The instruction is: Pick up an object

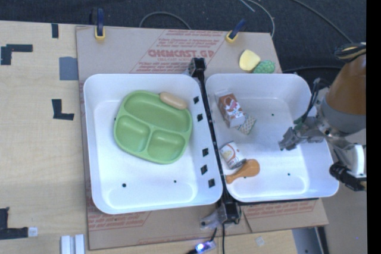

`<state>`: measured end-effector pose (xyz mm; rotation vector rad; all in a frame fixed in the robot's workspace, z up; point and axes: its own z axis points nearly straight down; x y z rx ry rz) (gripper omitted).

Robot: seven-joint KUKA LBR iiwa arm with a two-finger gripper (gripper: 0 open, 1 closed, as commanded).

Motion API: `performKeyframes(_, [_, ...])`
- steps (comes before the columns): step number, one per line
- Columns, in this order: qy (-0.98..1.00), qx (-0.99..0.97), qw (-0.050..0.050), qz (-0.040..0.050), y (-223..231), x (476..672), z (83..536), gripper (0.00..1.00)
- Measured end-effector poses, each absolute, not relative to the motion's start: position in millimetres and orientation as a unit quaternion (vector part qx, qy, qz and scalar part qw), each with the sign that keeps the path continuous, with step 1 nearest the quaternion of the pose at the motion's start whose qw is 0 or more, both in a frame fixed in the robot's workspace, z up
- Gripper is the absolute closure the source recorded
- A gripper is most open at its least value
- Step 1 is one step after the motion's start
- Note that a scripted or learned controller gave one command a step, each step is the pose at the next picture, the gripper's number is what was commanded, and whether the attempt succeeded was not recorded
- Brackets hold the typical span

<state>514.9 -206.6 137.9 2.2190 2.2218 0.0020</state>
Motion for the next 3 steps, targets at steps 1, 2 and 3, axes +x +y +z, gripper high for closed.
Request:
performKeyframes(1, [0.708, 0.707, 0.002, 0.0008, -210, 512.9, 181, 1.00])
performKeyframes(2, [0.708, 0.707, 0.003, 0.0009, -215, 508.3, 241, 1.00])
performKeyframes(3, [0.709, 0.705, -0.001, -0.0002, -159, 517.7, 229, 1.00])
